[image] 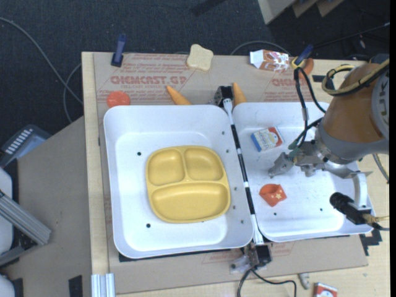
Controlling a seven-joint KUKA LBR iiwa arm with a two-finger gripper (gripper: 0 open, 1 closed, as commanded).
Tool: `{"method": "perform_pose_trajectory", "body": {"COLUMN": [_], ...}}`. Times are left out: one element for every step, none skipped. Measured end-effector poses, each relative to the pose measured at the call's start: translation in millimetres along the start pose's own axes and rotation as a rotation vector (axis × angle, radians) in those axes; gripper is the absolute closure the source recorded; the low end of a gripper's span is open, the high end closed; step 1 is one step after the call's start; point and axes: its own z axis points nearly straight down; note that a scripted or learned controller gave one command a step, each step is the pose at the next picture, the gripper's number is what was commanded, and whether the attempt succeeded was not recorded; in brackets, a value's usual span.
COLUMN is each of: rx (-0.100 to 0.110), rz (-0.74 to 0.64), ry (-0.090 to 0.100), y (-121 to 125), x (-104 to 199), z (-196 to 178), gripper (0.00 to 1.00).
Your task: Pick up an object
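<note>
Hovering low over the right bin, the gripper sits between two candidates: a small blue-and-white carton just up and left of it, and a red block just below it. Whether it is spread or closed cannot be told from this angle, and nothing can be seen held in it. A good pick would call for choosing one target, probably the red block since it lies free on bare bin floor, centring over it and descending straight so the block is not nudged aside. The carton lies close to the divider between the bins, which may crowd an approach there. The left bin holds a yellow tray with three compartments, well apart from the arm. Both bins rest on a brown board printed with red lettering, with small odds and ends scattered along its far edge. Around the bench lies dark carpet with cables trailing across it.
</note>
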Motion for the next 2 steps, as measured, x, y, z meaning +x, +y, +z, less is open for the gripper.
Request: {"method": "perform_pose_trajectory", "body": {"rx": [-0.001,-0.002], "rz": [0.001,0.002], "ry": [0.000,-0.001], "y": [-27.8,-27.8], "x": [10.3,10.3], "z": [63.7,54.0], "gripper": [0.00,1.00]}}
